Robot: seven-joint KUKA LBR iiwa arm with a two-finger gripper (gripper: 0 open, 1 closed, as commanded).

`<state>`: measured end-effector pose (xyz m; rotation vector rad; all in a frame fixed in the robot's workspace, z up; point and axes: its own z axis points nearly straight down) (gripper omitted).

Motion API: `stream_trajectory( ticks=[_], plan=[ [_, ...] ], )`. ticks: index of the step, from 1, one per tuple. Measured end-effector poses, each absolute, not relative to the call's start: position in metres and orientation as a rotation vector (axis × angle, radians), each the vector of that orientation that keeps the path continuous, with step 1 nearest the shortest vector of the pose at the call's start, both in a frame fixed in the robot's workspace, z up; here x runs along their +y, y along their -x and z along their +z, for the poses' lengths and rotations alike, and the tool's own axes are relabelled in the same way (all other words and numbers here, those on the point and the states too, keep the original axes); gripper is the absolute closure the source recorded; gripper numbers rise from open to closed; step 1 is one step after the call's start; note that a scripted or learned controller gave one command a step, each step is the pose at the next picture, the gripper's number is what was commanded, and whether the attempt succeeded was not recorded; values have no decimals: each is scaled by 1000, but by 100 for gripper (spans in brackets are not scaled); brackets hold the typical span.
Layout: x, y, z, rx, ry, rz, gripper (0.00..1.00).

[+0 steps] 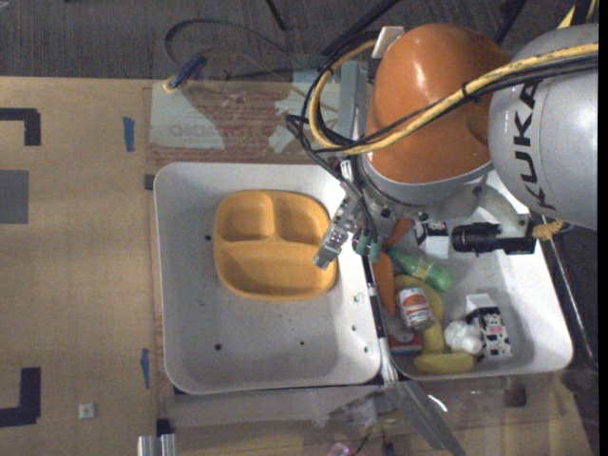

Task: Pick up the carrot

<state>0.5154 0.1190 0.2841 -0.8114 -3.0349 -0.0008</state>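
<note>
Now, gripper: the gripper (332,245) hangs below the orange wrist, over the right edge of the plate (271,243), near the wall between the two bins; whether it is spread or closed cannot be told at this size, and nothing is seen in it.
Carrot: the carrot (384,278) lies in the right bin (532,283), tight against the dividing wall, long axis running up and down the view, green top toward the arm, partly hidden by the wrist.
Neighbours: a green bottle (423,269) crosses just beside its upper half; a small can (414,307) touches or nearly touches its lower end; a banana (443,361) lies below that; a white wad (463,333) and a cow-print box (494,335) sit further right.
Left bin: the left bin (190,340) holds the plate alone.
Step in hand: by judgement, moving across to the carrot, grasp not yet made.
Doing it well: likely shift right over the wall, turn the grip across the carrot's width, and come down on the bare middle stretch between bottle and can.
Risk: the wall leaves little room on that side, so a finger may land on the rim or nudge the bottle.
</note>
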Motion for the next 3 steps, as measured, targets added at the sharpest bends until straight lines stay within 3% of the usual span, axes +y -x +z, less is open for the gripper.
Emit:
stream_trajectory(
  ticks=[1, 2, 3],
  plan=[
    [108, -591, 275, -3134, 313, -5, 100],
    [121, -573, 217, -3143, 71, -3, 100],
    [99, -592, 192, -3142, 66, -2, 100]
  ],
)
